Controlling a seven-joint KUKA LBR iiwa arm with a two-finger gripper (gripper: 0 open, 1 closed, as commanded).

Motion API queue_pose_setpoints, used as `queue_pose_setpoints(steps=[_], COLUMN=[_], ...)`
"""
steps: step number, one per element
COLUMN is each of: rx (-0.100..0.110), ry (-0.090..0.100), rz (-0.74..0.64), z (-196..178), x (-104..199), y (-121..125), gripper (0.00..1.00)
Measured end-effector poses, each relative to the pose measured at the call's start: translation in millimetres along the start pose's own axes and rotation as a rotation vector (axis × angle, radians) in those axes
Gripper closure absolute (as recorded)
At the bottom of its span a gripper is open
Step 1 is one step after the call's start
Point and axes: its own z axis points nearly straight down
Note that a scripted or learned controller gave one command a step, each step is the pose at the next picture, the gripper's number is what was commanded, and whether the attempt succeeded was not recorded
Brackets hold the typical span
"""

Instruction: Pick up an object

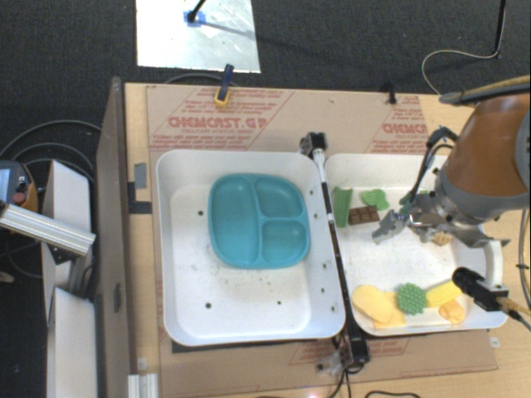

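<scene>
My gripper point(390, 225) hangs low over the middle of the right bin point(377, 259), reaching in from the right. Just left of it lie a brown block point(362, 215), a long green piece point(341, 206) and a small green leafy piece point(375, 197). Nothing shows held in the gripper. Along the bin's front edge rest a pale yellow lump point(374, 303), a round bumpy green thing point(411, 298), a yellow block point(442, 293) and a small orange piece point(453, 310). A small tan thing point(440, 239) peeks out under the wrist.
The left bin point(187, 305) holds a teal divided plate point(258, 220). A raised divider point(329, 230) runs between the two bins. The grey and orange arm point(489, 156) covers the right bin's far right side.
</scene>
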Motion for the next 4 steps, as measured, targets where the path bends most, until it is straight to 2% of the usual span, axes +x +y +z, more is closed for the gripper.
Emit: queue_pose_setpoints(steps=[1, 2, 3, 4], rx=[0.003, -0.005, -0.006, -0.007], ry=[0.000, 0.001, -0.001, -0.002], rz=[0.001, -0.003, -0.003, -0.005], z=[78.3, 115.5, 115.2, 103.9], x=[-10.1, -27.4, -40.8, -40.6], y=[43.0, 105.9, 140.7, 140.7], gripper=[0.00, 0.00, 0.00, 1.00])
